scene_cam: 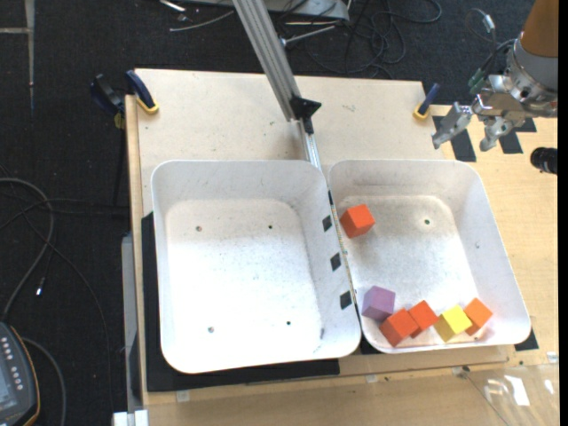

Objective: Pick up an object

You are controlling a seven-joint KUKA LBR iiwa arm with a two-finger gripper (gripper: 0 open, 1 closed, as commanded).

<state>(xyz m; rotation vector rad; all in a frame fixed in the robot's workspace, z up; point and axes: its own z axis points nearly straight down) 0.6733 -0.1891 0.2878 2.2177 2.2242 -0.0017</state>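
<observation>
Since nothing sits between the fingers of the two-finger end effector [472,130], I judge the step in hand to be the approach: choose one block and get above it. The easiest target, as I read it, is the small orange cube [357,220] lying alone in the upper left part of the shallow white right-hand bin [493,238], with bare floor on every side of it. I would bring the fingers straight down over it, turned so they close on two flat faces and not on its corners, since it lies a little rotated against the bin walls.

The other blocks look harder. A purple cube [379,303], a red-orange cube [401,325], a second orange cube [422,314], a yellow cube [453,321] and a third orange cube [477,313] crowd together along the near wall, touching or nearly so, and fingers coming down there could easily land on a neighbour or the rim.

The grey arm with its orange band [538,43] hangs at the upper right, above the pale wooden table [231,114], outside the far right corner of that bin. Its end effector points down and leftward with the fingers spread apart, holding nothing, well apart from every block. The white left-hand bin [160,238] plays no part in my plan.
</observation>
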